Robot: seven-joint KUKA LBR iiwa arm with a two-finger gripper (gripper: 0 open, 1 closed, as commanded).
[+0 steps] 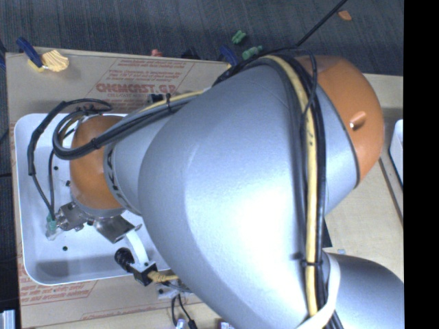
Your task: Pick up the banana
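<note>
My grey arm [247,190] reaches in from the right and covers most of the camera view. Its orange wrist band [92,166] hangs over the left white bin [31,204], pointing down into it. The gripper sits below the wrist, hidden by the wrist housing and cables [51,142]. A metal bracket [113,226] juts out under the wrist. No banana can be made out; the arm hides most of the bin floor.
The left bin's bare floor [48,269] shows at its front left corner. Brown cardboard [137,70] lies behind the bin. A yellow-and-blue clip [48,59] sits at the cardboard's far left corner. A sliver of the right bin [396,146] shows at the right.
</note>
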